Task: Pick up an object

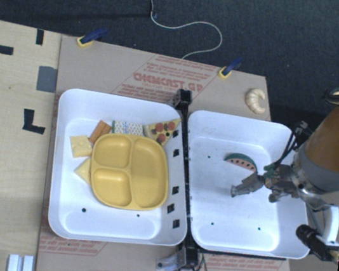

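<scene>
A watermelon slice (241, 160), red with a green rind, lies in the right bin (204, 234) near its back. My gripper (256, 192) hangs low over that bin, just right of and in front of the slice. Its two fingers are spread apart, with nothing between them; the left fingertip (238, 189) points toward the bin's middle. In the left bin (108, 231) a yellow divided plate (130, 171) lies flat. Small toy food pieces sit beside it: a tan cracker (80, 146), a brown piece (100, 130) and a pizza slice (163, 129).
The grey arm with its orange band (336, 137) comes in over the right bin's right rim. A beige croissant-shaped toy (257, 100) lies on the cardboard behind the right bin. A black divider with a cable (180, 166) runs between the bins.
</scene>
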`<state>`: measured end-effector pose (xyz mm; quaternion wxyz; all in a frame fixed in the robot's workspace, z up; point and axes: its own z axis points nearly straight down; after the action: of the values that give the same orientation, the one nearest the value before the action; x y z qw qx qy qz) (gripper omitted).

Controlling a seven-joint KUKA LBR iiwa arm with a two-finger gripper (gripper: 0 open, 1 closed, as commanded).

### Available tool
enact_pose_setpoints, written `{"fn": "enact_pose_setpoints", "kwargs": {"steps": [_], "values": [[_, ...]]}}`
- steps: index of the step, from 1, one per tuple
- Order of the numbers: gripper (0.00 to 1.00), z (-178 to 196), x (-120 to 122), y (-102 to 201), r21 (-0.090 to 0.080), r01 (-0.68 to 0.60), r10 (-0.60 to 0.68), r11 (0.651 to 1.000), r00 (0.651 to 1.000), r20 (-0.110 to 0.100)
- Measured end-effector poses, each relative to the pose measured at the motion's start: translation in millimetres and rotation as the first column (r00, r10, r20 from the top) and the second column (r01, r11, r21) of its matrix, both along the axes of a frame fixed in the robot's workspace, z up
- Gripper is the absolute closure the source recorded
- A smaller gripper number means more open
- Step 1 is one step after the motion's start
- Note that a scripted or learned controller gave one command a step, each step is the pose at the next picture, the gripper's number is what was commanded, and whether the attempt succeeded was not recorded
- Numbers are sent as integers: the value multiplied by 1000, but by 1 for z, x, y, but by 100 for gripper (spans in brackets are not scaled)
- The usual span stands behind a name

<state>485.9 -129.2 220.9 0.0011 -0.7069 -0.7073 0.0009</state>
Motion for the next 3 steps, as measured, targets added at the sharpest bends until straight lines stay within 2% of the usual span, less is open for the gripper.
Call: {"fn": "enact_pose_setpoints", "kwargs": {"steps": [1,2,3], "values": [[0,-44,-5,0,1,0,0,1000,1000,-4],[0,-105,-10,8,2,0,0,1000,1000,-5],[0,-138,-11,9,0,0,0,1000,1000,0]]}}
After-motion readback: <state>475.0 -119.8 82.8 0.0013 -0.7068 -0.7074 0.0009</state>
